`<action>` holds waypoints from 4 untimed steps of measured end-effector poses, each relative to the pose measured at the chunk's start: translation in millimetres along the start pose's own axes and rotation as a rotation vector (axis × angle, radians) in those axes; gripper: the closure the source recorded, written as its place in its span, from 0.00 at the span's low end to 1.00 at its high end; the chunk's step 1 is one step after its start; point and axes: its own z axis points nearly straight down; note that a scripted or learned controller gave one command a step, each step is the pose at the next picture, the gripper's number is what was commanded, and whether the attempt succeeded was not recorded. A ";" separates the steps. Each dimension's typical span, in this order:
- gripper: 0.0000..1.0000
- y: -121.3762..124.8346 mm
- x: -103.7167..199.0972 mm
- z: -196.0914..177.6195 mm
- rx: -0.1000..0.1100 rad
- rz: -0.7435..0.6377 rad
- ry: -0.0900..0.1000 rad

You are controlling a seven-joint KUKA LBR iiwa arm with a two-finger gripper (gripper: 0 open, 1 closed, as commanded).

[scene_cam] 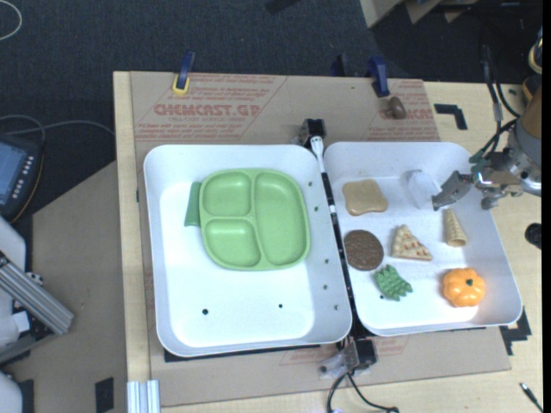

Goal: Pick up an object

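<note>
The right bin holds several toy foods: a tan toast slice, a round brown cookie, a triangular pizza wedge, a green leafy piece, an orange pumpkin and a beige cone. A pale translucent item lies near the bin's back. My gripper hovers over the right bin's far right side, just above the cone. Its fingers are spread open and nothing sits between them.
The left bin carries a green divided plate with a darker green piece tucked under its left edge. A black divider runs between the bins. Clamps stand at the cardboard's back edge.
</note>
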 end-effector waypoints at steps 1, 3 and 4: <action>0.00 -0.4 3.9 43.2 0.001 -0.001 0.001; 0.00 9.0 4.4 116.8 -0.014 -0.004 0.006; 1.00 9.8 3.4 104.7 -0.018 -0.004 0.002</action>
